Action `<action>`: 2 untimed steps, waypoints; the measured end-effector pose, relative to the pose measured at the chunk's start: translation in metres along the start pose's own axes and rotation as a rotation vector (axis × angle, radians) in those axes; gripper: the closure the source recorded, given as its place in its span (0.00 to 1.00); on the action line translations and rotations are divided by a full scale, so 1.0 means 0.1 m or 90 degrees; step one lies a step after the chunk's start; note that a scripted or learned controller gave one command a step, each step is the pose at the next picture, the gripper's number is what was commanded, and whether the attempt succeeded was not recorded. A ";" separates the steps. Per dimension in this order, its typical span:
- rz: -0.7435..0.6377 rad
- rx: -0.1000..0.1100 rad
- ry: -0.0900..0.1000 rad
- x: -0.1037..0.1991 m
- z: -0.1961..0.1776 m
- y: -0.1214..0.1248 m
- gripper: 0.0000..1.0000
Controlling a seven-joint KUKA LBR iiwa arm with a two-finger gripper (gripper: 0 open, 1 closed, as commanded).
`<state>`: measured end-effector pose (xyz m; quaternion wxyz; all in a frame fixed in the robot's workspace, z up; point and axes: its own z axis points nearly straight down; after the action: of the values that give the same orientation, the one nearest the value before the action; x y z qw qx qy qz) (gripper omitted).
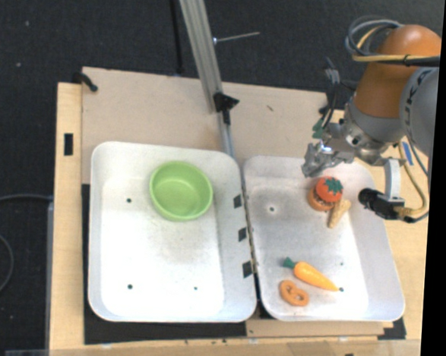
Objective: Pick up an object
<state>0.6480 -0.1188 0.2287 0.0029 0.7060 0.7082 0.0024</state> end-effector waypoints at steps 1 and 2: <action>-0.001 -0.001 0.000 0.01 -0.61 0.10 1.00; -0.001 0.005 0.000 0.45 -0.45 -0.06 1.00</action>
<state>0.6411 -0.0740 0.2733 0.0000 0.7054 0.7088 -0.0004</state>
